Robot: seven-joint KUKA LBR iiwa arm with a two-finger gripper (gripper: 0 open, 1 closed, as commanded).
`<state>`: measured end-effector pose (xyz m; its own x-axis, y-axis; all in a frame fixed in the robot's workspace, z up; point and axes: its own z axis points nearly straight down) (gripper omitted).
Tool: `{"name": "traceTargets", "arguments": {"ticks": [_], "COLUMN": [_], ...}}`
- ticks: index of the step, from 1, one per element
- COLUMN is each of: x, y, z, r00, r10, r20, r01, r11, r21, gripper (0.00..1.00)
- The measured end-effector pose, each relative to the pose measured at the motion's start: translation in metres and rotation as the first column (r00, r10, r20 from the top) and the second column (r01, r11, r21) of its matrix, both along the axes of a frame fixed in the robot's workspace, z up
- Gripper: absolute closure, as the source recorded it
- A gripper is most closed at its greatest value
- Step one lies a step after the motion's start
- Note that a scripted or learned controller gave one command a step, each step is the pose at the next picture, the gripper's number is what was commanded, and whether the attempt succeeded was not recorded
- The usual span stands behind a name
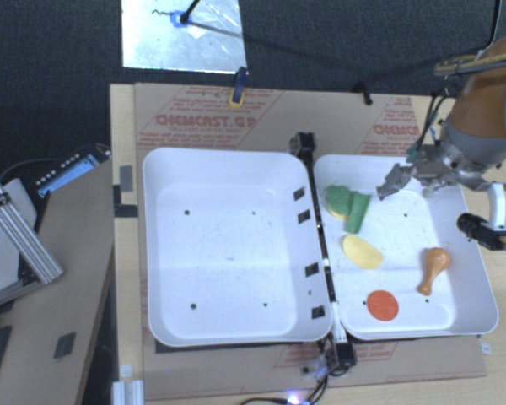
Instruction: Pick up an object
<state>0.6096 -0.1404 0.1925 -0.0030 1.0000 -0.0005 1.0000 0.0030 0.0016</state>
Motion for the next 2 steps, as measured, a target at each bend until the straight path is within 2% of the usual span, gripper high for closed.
{"name": "traceTargets", "arguments": {"ticks": [1, 2], "x": [0.001, 0.016], "y": [0.0, 0.123], "z": [0.011, 0.076], "r00": [1.0, 1.0], "r10": [0.003, 0.015], "r20": [0.003, 0.008], "r01": [-0.003, -0.015], "r11": [1.0, 1.0], "r21": [0.0, 0.006], "gripper": [1.0, 1.0]}}
